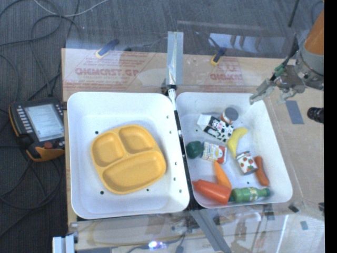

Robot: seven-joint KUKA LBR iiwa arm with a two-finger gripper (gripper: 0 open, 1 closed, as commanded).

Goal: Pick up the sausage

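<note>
Fingers (261,93) well apart fr. sausage (261,171)

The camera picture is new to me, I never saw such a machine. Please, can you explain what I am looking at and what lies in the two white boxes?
One camera fixed above a bench looks down at a slant. The grey arm with an orange band at the upper right is a robot arm; its gripper hangs above the far right corner of the right bin, holding nothing I can see. The left bin holds a yellow divided plate. The right bin holds toy food: a sausage near its right wall, a banana, a carrot, a green bottle and some small cartons. The device left of the bench is a handheld control unit.
</note>
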